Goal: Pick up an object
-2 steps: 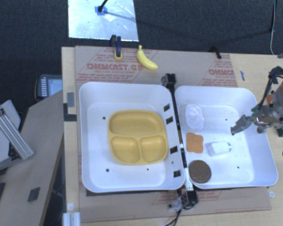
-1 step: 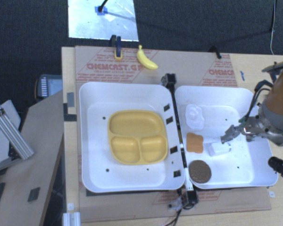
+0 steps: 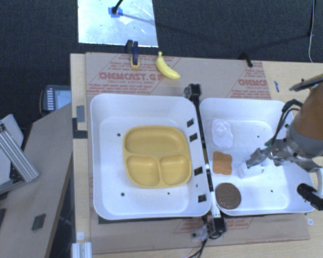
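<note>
We see two white bins side by side on a bench. The left bin (image 3: 105, 144) holds a yellow tray (image 3: 153, 156) with three parts. The tray lies flat in the middle of that bin.

The right bin (image 3: 274, 198) holds a few small things. A clear, see-through thing (image 3: 222, 133) lies near the top left of that bin. An orange-brown square (image 3: 222, 163) lies just below it. A dark brown round thing (image 3: 228, 195) lies below the square, close to the bin's front edge.

The arm (image 3: 312, 128) comes in from the right, over the right bin. Its gripper (image 3: 251, 163) is low in that bin, just to the right of the orange-brown square. A small white thing (image 3: 242, 170) sits right by its tip. We cannot tell how far open the gripper is, or if it has hold of anything.

Behind the bins, a yellow banana (image 3: 167, 69) lies on the brown board (image 3: 215, 77).
</note>
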